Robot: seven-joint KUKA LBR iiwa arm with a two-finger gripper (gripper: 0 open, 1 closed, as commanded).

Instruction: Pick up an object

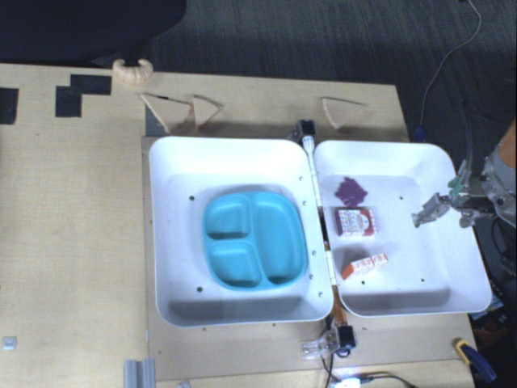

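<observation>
The right bin [452, 297] holds three small things: a purple crumpled piece [350, 190] near the back left, a red and white packet [355, 221] just below it, and an orange and white small box [364, 265] toward the front. My gripper [447, 214] hangs over the right side of this bin, well to the right of the packet. Its fingers [427, 211] are open and hold nothing.
The left bin [174, 217] contains a blue divided plate [254, 238]. A black clip [305, 129] sits at the back where the bins meet. Cables and a connector [339, 342] lie at the front of the bench.
</observation>
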